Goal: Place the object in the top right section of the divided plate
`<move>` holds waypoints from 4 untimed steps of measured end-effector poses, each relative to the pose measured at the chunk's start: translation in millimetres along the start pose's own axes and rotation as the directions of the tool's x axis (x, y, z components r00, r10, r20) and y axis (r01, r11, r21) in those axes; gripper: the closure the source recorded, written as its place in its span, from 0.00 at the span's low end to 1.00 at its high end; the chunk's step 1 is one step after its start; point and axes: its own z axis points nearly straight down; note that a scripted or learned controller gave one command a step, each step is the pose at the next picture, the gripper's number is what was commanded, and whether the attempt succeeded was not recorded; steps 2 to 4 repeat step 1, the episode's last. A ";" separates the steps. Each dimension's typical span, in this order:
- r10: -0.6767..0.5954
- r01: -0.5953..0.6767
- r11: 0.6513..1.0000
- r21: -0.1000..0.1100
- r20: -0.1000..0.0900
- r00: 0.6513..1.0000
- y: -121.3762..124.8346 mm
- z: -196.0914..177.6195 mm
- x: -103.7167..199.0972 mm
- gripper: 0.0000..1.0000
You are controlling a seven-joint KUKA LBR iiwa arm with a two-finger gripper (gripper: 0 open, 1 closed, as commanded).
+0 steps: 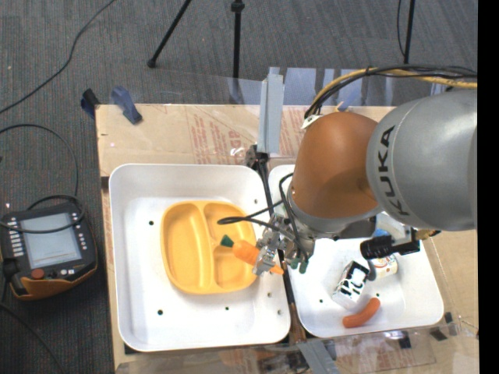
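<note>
The tool (pixel 274 257) hangs over the right rim of the yellow divided plate (pixel 187 248), its fingers clenched on a small toy carrot (pixel 248 250) (orange, green-topped), which looks light, stiff and a little slick, best pinched across its middle. The grey arm (pixel 405 170) reaches in from the right bin (pixel 421 306), wrist bent steeply down.

Jaws (pixel 274 257) at the yellow divided plate (pixel 187 248) rim, beside a toy carrot (pixel 243 248).

I am reading "KUKA" in dark letters running along the grey arm (pixel 425 166); nothing else is legible.
</note>
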 end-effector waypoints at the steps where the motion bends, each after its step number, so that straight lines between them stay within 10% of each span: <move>1: 0.000 0.000 1.000 0.000 0.000 1.000 0.1 -0.1 0.0 0.00; 4: 0.000 0.000 1.000 0.000 0.000 1.000 0.1 -0.1 0.0 0.00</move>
